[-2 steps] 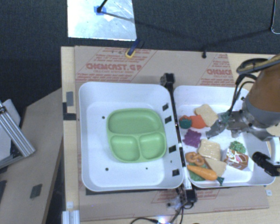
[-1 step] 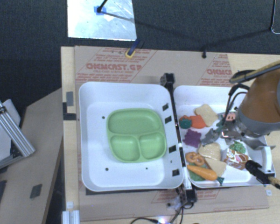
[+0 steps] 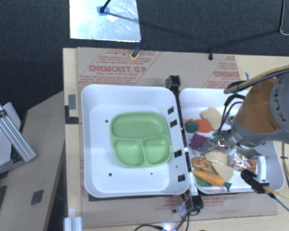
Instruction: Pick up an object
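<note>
The hand [image 3: 223,142] hangs low in the right bin [image 3: 272,179], its grip impossible to tell, with toy food around it: a carrot [image 3: 208,177] below, a purple piece [image 3: 198,141] beside it.

Item count, both bins
Two white bins [image 3: 94,129]; one green tray [image 3: 137,138]; roughly seven toy foods [image 3: 207,165], partly hidden.
</note>
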`<state>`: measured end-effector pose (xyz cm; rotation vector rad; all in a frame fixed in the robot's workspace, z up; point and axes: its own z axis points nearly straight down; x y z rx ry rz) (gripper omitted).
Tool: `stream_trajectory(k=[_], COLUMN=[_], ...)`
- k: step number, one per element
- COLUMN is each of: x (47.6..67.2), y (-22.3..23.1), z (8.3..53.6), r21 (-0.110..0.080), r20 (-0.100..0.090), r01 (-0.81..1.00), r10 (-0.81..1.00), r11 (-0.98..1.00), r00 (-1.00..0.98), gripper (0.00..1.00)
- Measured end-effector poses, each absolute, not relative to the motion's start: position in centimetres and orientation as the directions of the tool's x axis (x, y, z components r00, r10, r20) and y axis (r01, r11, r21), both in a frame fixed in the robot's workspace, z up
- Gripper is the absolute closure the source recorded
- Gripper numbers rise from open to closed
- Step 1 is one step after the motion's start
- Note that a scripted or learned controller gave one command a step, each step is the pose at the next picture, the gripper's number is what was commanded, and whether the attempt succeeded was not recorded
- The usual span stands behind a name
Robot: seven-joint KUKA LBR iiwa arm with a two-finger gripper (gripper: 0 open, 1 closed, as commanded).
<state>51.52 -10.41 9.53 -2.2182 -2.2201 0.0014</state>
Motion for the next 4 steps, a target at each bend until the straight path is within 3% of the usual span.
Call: stream_trajectory(k=[1, 2, 4], x=[51.7, 52.0, 53.6], y=[-10.6, -10.6, -10.6], z=[8.7, 9.9, 21.6], r21=[0.004, 0.014, 0.008], r20=[-0.002, -0.005, -0.002], r01=[1.000, 1.000, 1.000], r10=[1.000, 1.000, 1.000], r11=[-0.001, -0.001, 0.005], r00=[0.001, 0.001, -0.005], gripper=[0.00, 1.00, 1.00])
